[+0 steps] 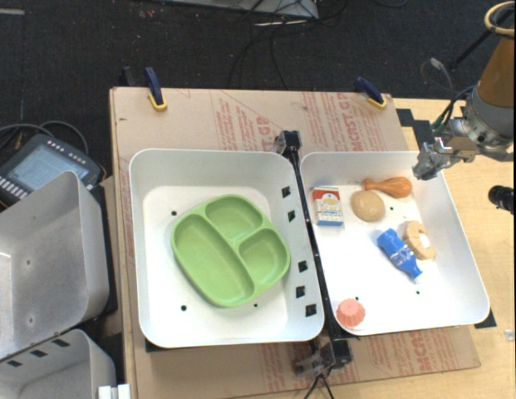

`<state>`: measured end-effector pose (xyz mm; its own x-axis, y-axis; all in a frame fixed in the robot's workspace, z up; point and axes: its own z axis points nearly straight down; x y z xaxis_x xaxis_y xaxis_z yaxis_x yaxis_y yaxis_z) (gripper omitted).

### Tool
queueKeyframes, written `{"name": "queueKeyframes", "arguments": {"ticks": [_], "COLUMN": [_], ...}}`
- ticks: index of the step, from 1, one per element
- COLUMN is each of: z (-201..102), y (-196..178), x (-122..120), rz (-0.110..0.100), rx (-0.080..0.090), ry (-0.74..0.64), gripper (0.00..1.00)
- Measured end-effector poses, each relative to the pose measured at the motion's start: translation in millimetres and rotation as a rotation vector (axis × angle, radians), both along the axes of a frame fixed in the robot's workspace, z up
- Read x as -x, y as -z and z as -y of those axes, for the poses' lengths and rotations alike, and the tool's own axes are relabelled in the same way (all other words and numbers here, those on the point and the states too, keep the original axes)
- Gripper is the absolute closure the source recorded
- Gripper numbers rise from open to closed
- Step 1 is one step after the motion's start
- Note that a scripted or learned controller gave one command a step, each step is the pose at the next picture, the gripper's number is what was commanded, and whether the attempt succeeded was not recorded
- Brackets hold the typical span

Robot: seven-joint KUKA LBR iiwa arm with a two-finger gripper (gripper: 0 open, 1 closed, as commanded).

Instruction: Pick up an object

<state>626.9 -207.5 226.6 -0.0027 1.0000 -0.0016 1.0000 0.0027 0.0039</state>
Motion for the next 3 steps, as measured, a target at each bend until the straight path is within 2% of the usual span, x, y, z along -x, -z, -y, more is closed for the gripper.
{"name": "queueKeyframes", "arguments": {"ticks": [2,3], "z": [-97.4,-143.5], "y": [14.0,3.6], "x": [-0.1,-1.8], "rz": [-0.005,-0.002], "rx": [-0.002,-0.002], "ry": [-0.003,-0.004], "gripper": [1.00,1.00]}}
